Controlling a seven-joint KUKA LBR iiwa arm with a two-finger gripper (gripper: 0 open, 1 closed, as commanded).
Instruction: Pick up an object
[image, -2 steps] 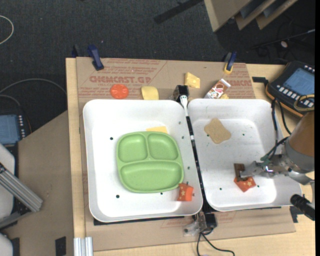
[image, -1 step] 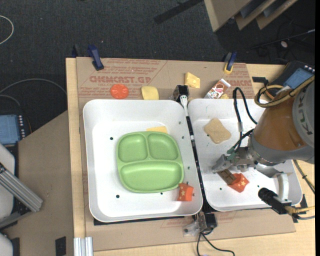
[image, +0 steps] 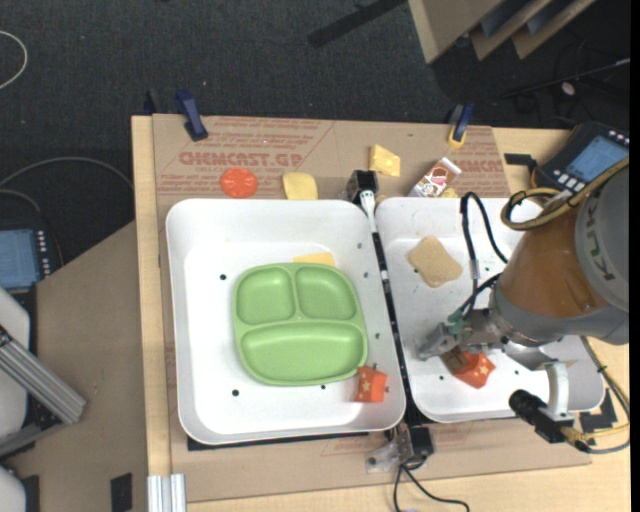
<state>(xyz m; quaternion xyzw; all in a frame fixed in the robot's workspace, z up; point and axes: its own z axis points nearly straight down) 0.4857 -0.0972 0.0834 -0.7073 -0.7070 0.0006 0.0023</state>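
Note:
In the right bin (image: 560, 400), a red toy piece (image: 477, 371) lies near the front. My gripper (image: 452, 346) hangs just above it and a little to its left, at the end of the grey arm with the orange band (image: 545, 265). Whether the gripper touches the red piece is unclear. A tan bread-like piece (image: 435, 260) sits toward the back of the same bin. In the left bin (image: 200, 300) there is a green divided plate (image: 298, 323), with a small red-orange block (image: 371, 384) at its front right and a pale yellow piece (image: 316, 260) behind it.
Behind the bins, on the brown board, lie an orange disc (image: 239, 182), a yellow piece (image: 299, 186), a yellow wedge (image: 385, 160), a red-and-white packet (image: 435, 180) and a black item (image: 362, 185). Blue clamps (image: 190, 113) hold the board's back edge. Cables loop beside the arm.

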